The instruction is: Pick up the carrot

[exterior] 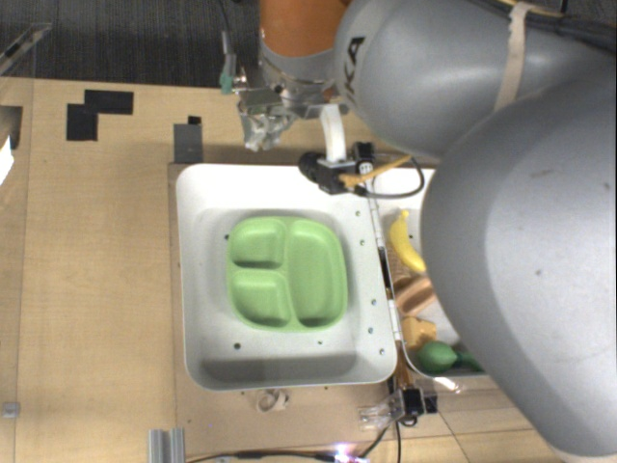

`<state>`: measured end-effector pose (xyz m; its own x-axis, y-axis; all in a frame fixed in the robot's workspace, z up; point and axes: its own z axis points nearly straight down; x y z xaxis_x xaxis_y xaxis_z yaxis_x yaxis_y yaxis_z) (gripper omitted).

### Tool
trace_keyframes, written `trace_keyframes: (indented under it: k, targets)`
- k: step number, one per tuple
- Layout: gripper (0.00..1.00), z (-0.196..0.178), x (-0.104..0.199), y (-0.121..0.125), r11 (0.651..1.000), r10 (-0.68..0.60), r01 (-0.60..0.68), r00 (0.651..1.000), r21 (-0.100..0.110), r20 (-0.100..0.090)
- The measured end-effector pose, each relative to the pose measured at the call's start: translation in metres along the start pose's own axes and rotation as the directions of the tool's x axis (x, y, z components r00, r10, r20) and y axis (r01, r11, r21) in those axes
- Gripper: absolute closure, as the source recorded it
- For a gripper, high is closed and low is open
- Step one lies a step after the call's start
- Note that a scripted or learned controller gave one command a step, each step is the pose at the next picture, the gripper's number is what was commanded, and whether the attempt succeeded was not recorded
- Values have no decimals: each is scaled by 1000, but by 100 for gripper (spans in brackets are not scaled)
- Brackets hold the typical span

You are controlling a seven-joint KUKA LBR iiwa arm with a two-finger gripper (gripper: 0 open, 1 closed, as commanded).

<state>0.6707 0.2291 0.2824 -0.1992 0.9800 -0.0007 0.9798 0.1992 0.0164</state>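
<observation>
The grey arm point(501, 162) takes up the upper right and hangs over most of the right bin point(409, 204). Under it the table point(87, 287) carries both bins. The left bin point(198, 258) holds a green divided plate point(287, 271) near its middle.

The hand point(260, 128) hangs over the table just past the far rim of the left bin, near that bin's far middle. Whether it is released or clenched cannot be told from this angle, and nothing can be made out in it.

In the visible strip of the right bin, close to the wall the two bins share, several small things lie in a row from far to near: a banana point(406, 244), a brownish piece point(416, 294), an orange-tan piece point(419, 333) and a green thing point(437, 357). The carrot is most likely the orange-tan piece, touching the green thing, though the arm hides part of it and its shape is not clear.

If it is a toy carrot, it should be light, stiff and somewhat slick, and not fragile. A grip across the thicker part of its body, clear of the bin wall and its neighbours, looks safest.

It lies well apart from the hand, in the other bin and toward the near side.
</observation>
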Motion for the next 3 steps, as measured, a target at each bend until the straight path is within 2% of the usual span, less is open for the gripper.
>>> trace_keyframes:
  k: [1,2,3]
  targets:
    - [100,1,-41,-70,999,44,-44,999,10,0]
    - [100,12,-96,-37,985,174,-174,985,11,3]
    - [100,176,-23,-75,974,228,-228,974,6,-5]
